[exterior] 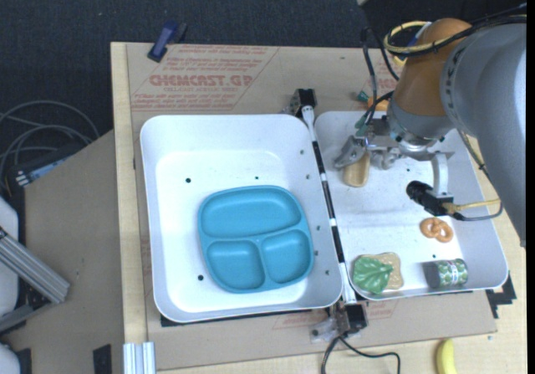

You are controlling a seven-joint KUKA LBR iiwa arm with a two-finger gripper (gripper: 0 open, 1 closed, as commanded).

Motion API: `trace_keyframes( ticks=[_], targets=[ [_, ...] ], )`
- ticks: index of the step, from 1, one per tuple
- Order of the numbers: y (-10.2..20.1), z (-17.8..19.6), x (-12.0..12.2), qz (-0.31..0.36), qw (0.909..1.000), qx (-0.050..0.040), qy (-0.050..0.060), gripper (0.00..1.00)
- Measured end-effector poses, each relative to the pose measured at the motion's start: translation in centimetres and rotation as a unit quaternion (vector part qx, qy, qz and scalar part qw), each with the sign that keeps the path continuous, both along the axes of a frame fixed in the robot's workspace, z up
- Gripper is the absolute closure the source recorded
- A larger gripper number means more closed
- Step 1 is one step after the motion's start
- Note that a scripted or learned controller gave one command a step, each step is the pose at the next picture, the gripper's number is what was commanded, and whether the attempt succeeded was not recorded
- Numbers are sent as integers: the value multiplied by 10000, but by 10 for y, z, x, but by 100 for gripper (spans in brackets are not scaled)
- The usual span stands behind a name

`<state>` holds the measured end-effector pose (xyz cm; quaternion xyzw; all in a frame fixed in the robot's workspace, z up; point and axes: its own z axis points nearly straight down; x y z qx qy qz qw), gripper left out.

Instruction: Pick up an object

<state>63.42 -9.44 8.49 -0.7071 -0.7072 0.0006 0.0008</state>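
Observation:
My gripper [368, 156] hangs low over the back left part of the right bin [476, 197], its fingers apart. A small tan piece [358, 171] lies on the bin floor right under the left finger, touching or nearly touching it; it is not clamped. Further forward in the same bin are an orange pretzel-shaped thing [435, 229], a green leafy item [374, 273] on a tan base, and a dark green can [445, 273] on its side.
A blue divided tray [255, 236] fills the middle of the left bin [167, 163]. The wall between the bins runs just left of the gripper. A yellow thing [445, 357] lies on the bench in front of the right bin.

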Motion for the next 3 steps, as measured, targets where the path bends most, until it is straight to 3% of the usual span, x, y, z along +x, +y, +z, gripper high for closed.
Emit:
trace_keyframes(
  ticks=[2,3],
  targets=[
    [-7,0,20,4,10000,-6,-23,0],
    [4,0,33,7,10000,-4,-23,0]
  ],
)
